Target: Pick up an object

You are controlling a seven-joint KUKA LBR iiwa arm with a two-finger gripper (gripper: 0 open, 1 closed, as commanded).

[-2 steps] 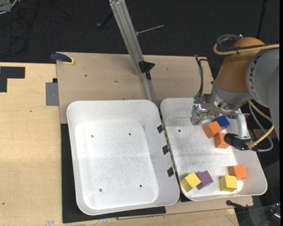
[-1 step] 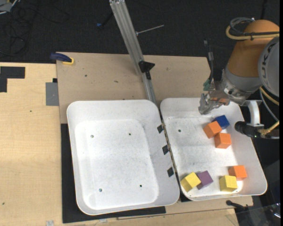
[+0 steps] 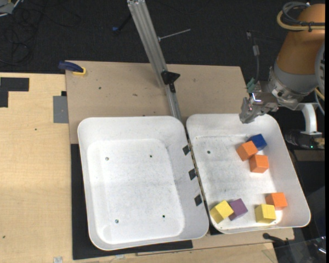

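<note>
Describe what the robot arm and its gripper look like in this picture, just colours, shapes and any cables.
The arm is a thick rounded body with a broad orange band above a grey wrist section. Pale looped cables run around its upper part. At the wrist sits a cluster of metallic silver-grey fittings, tapering down to a small dark grey gripper. A white bracket-like piece shows just below the wrist on the right.

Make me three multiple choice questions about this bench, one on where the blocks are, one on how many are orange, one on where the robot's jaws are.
1. The blocks lie in: A the left bin, B the right bin, C both bins.
2. Orange blocks number: A one, B two, C three.
3. The gripper is: A over the right bin's far edge, B down in the left bin, C over the wooden bench.

B: every block sits in the right bin.
C: two beside the blue block, one at the near right.
A: it hangs at that rim.
</note>
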